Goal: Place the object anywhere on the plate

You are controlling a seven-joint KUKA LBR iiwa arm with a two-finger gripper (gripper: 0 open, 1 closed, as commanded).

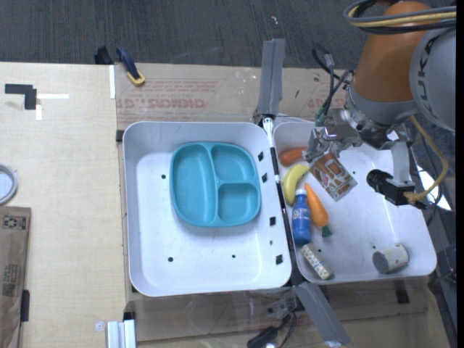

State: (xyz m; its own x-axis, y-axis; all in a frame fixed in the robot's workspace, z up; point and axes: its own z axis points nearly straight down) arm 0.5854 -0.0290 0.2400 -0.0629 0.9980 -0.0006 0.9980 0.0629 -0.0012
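A: Which thing is the arm after?

B: Hard to be sure. The gripper sits low in the right bin, and a brown-and-white patterned packet lies just below and beside it, tilted. Whether the packet is between the fingers, I cannot tell; the wrist hides how far they stand apart.

A: What else is close to the tool?

B: Just to its left lies a red-orange piece, and under that a banana. Further down from the gripper, a carrot lies beside a blue bottle, the two touching. Lower still, near the bin's front wall, a small speckled packet. Off to the lower right of the tool, well apart, a pale cylinder on its side.

A: And the plate?

B: The teal plate, with three compartments, rests in the left bin, well to the gripper's left across the divide between bins. Nothing lies on it.
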